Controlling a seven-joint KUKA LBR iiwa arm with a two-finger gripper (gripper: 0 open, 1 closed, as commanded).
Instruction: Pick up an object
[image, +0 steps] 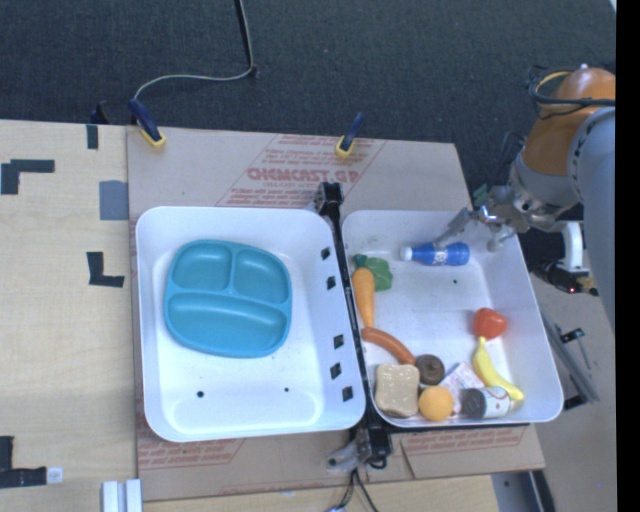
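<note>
Fingers: spread apart, two thin prongs of the gripper (480, 222) pointing down over the far right rim of the right bin (535, 300), with nothing between them.
Nearest thing: blue bottle (437, 255), lying on its side just beside the left prong, apart from it as far as I can tell.
Other candidates: carrot (364, 292), sausage (389, 345), bread slice (397, 389), orange (435, 403), banana (493, 371) and a red pepper (489, 322), mostly crowded along the near edge of the same bin.
Left bin (160, 330): holds a blue divided plate (229, 299).
Done: the arm has reached the bin's edge, it seems.
Left: lowering onto one item, closing on it, lifting it clear. By my reading, nothing is grasped yet.
</note>
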